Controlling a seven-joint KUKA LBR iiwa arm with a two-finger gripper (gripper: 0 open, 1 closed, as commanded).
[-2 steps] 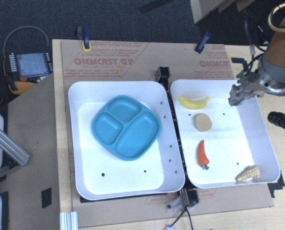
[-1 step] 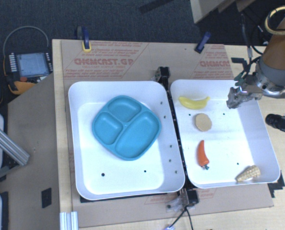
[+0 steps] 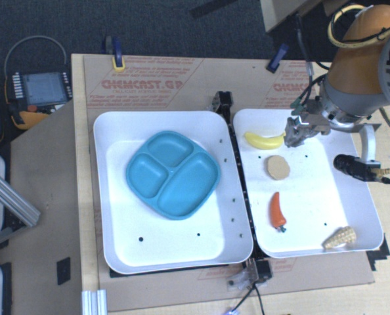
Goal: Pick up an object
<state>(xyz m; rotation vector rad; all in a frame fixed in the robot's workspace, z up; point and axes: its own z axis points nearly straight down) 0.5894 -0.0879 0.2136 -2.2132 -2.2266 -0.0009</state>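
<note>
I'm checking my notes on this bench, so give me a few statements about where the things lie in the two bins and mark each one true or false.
1. The blue tray lies in the left bin. True.
2. The banana lies in the left bin. False: it lies in the right bin, near its far edge.
3. The pincer is beside the banana's end. True.
4. The carrot lies on the blue tray. False: it lies on the right bin's floor.
5. The cookie lies between banana and carrot. True.
</note>
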